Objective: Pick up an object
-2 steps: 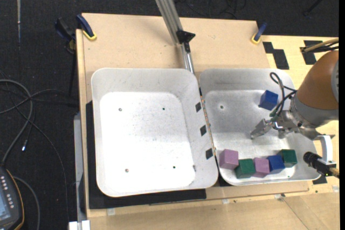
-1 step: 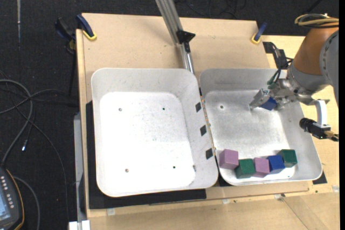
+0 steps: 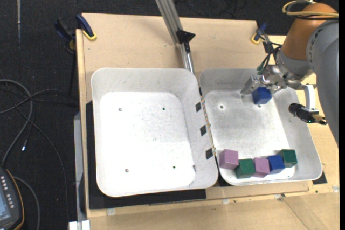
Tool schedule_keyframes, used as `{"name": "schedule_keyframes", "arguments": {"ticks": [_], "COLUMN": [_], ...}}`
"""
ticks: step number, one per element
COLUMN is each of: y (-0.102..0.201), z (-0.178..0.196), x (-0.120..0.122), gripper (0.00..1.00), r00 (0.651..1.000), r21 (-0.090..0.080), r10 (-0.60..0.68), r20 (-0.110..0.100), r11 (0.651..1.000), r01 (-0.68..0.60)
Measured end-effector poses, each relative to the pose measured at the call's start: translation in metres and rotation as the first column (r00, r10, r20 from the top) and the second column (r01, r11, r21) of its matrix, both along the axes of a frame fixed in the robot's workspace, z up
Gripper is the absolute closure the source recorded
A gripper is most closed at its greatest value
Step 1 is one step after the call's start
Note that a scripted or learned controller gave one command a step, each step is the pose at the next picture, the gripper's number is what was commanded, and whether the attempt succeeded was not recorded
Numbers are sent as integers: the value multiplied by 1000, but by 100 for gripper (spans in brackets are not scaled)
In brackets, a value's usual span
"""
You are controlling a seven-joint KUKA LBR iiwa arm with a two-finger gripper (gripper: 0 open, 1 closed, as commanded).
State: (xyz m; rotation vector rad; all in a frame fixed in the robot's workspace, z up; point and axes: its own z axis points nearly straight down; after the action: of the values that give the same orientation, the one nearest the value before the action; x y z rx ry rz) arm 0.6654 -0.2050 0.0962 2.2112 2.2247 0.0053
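Observation:
My gripper (image 3: 260,91) hangs over the far part of the right bin (image 3: 237,121), reaching in from the right. A blue cube (image 3: 262,96) sits between its fingers, and the gripper is shut on it. Along the right bin's near edge lies a row of cubes: a purple cube (image 3: 229,158), a green cube (image 3: 245,168), a second purple cube (image 3: 262,165), a blue cube (image 3: 276,162) and another green cube (image 3: 289,157).
The left bin (image 3: 143,126) lies beside the right one, their rims meeting in the middle. A slanted metal pole (image 3: 167,2) crosses the bench's far side. Clamps sit at the bench's far corners (image 3: 86,27).

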Motion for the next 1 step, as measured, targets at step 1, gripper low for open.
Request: {"name": "schedule_keyframes", "arguments": {"ticks": [1], "y": [-2], "z": [10], "x": [-2], "gripper": [100], "r00": [1000], "r21": [-3], "r10": [0], "r20": [-3], "r11": [1000], "r01": [0]}}
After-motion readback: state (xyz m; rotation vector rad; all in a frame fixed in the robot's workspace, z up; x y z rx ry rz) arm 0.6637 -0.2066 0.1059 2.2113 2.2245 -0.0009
